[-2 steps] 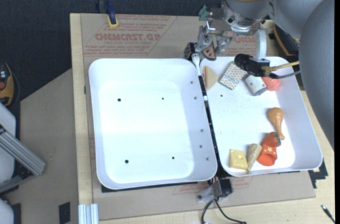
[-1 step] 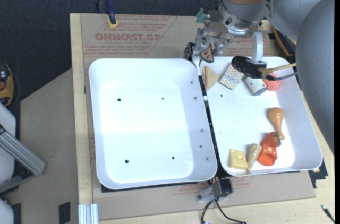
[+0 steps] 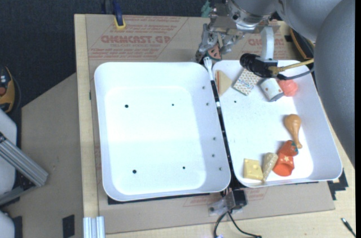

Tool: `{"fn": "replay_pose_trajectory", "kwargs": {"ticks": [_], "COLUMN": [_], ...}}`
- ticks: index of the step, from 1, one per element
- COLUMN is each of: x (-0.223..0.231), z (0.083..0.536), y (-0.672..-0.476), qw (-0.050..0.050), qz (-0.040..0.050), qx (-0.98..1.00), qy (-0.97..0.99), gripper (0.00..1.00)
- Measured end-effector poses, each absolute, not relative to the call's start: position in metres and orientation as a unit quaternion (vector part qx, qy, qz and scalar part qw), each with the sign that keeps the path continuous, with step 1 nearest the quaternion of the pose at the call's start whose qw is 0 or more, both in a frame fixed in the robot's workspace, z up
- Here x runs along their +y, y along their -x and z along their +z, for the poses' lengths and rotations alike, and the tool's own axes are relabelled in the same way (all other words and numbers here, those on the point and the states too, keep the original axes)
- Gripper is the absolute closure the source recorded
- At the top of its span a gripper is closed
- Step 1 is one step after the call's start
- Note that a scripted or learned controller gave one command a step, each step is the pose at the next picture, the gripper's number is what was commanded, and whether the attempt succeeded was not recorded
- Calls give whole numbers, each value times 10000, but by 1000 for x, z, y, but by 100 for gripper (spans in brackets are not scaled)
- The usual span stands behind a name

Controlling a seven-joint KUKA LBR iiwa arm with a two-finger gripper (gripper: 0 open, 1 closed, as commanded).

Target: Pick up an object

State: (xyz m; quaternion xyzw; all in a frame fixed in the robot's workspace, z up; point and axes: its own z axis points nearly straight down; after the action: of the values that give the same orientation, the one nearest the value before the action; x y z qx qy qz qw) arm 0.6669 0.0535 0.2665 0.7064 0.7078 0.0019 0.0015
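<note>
Fingers pinch sm. pinkish lump nr rear of rt white bin.

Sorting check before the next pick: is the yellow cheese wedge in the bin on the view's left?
No, the yellow cheese wedge lies in the right-hand bin, near its front edge.

I see left bin touching right bin. In the right one: wedge, pad, can, ball along far end; drumstick mid-right; cheese block, cone, toy fruit clustered near end.
</note>
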Motion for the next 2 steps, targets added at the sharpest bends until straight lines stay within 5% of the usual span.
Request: {"fn": "replay_pose_trajectory", "kwargs": {"ticks": [2], "x": [39], "z": [266], "y": [-667], "qw": [9], "qz": [8], "qx": [7076], "qy": [-7066], "gripper": [100]}}
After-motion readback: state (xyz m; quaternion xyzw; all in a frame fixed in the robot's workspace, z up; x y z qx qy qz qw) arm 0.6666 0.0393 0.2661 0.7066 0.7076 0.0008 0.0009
